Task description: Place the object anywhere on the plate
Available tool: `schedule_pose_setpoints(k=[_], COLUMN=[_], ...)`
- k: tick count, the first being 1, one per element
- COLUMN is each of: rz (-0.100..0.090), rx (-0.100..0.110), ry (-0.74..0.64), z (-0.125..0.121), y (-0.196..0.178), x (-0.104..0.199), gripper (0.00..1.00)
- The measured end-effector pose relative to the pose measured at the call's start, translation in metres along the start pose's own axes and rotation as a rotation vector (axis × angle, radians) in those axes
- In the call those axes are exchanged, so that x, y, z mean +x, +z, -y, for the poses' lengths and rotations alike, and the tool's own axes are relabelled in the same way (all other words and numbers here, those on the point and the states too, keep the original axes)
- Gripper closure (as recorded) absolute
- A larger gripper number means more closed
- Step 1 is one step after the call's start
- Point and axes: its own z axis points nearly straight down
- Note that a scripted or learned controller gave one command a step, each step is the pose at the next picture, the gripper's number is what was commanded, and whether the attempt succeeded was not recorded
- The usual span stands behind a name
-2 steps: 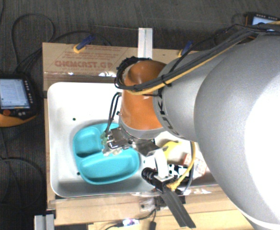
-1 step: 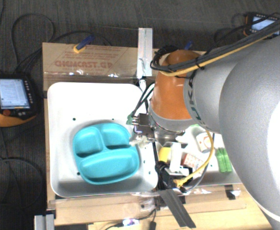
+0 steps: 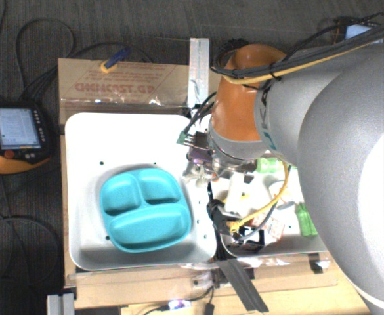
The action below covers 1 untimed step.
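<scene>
A teal plate with three compartments lies in the left bin, and nothing rests on it. My gripper hangs under the orange wrist band, over the divider between the two bins and just right of the plate's upper right corner. The wrist hides what lies beneath it. A light green object peeks out beside the wrist in the right bin. Another green piece lies further right, partly under the arm.
The big grey arm covers most of the right bin. A cardboard sheet lies behind the left bin. A teach pendant sits on the floor at the left. A white upright post stands behind the bins.
</scene>
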Motion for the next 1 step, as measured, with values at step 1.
schedule_pose_setpoints(k=[1], rz=[-0.003], rx=[0.004], ry=[-0.269], z=[0.0357], y=[0.0684], x=[0.0294], gripper=[1.0])
